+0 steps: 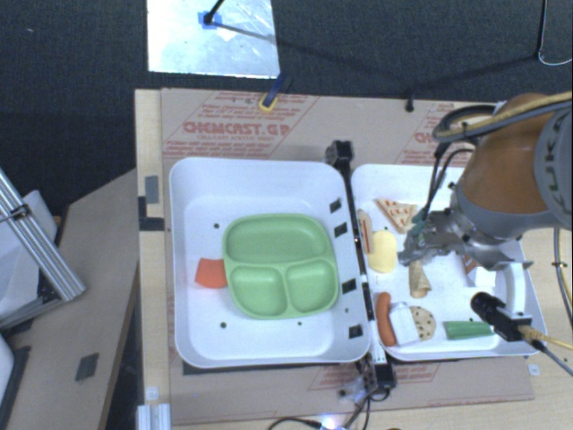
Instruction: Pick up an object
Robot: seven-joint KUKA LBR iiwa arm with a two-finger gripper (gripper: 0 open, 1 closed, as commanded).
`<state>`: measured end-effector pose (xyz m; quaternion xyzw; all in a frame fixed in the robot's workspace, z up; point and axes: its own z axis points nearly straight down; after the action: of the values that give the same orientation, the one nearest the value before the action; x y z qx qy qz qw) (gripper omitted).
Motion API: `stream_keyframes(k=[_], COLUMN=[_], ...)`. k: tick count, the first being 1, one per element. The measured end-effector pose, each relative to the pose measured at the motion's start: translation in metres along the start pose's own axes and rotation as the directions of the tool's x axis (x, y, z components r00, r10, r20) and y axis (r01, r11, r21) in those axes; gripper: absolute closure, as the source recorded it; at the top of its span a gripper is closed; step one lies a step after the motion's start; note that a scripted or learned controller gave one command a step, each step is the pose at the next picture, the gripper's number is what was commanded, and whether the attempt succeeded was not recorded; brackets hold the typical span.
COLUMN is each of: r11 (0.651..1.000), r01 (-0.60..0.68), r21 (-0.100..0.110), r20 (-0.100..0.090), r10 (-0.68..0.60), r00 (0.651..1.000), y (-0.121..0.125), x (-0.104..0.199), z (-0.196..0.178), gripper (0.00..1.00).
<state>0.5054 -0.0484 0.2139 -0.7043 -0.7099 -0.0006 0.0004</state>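
A: Where's the gripper [414, 251] right now?

B: Over the right bin [528, 316], left-centre of it. Arm [510, 182] comes in from 3 o'clock. The tip is a dark cluster; can't tell how wide it stands, and nothing is visibly held.

A: Nearest candidate?

B: Tan roll-shaped piece [418, 280], just beside the tip at about 6 o'clock. Long axis runs roughly 12-to-6, slightly tilted. Yellow piece [383, 251] is near at 9 o'clock, also with its long axis roughly 12-to-6.

A: Anything else close?

B: Cracker triangle [397, 213] at 11 o'clock, a bit further off. Red sausage [384, 319] and cookie [421, 322] down at 7 and 6, well apart from the tip. Green block [466, 330] at 5 o'clock near the front wall.

A: Left bin?

B: Green divided plate [273, 265] and an orange block [211, 273], far off at 9 o'clock. Not relevant.

A: Call?

B: My read: tan roll is the shortest move, small shift toward 6 then down. Fingers should close across its short side, i.e. along 9-to-3. Risk is the yellow piece crowding the 9 o'clock side.
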Motion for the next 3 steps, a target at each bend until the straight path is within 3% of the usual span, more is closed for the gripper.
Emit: stream_keyframes(k=[3], r11=[1.000], r01=[-0.006], r21=[-0.001], r20=[0.002], r10=[0.006], r00=[1.000], y=[0.002], x=[-0.005], z=[-0.001], gripper=[1.00])
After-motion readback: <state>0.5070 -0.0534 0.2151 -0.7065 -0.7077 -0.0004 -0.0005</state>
